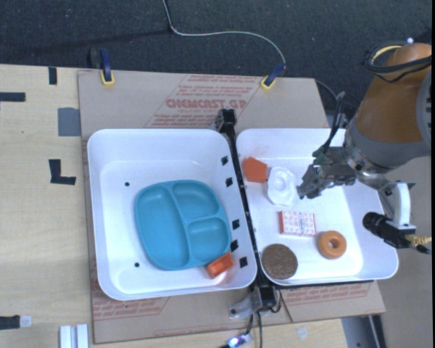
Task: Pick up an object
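Both white bins (105, 158) are looking like smooth, slightly glossy plastic. The blue divided plate (181, 223) is showing a smooth matt plastic face. The gripper (309, 185) is appearing as dark, dull metal or plastic; which one is unclear. Just beside its tip, the white lump (280, 184) is looking soft and crinkled, like cloth or film. Near it, the orange block (254, 170) is looking matt. Further off, the brown disc (279, 261) is looking rough and grainy, the doughnut (333, 244) smooth, the printed card (297, 223) papery. The board (196, 104) under the bins is looking like matt cardboard.

Blue plate (180, 222); orange ring (332, 244); brown disc (279, 261)
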`<act>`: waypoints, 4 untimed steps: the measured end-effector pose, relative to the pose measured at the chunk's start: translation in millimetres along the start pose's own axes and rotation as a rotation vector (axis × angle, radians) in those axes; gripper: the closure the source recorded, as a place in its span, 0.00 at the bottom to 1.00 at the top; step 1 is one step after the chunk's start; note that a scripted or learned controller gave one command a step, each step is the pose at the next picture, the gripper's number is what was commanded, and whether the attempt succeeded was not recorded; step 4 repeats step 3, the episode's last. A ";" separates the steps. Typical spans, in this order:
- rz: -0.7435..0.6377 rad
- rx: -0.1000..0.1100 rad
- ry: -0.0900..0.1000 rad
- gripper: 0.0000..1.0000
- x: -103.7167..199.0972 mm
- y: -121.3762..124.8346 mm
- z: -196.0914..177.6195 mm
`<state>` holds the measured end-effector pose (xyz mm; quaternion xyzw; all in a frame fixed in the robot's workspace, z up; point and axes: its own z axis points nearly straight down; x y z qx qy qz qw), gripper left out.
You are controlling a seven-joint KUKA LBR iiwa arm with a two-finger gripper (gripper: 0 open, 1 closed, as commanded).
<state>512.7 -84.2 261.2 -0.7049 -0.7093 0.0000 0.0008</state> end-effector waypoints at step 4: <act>0.002 0.003 -0.002 1.00 174.3 -4.9 40.9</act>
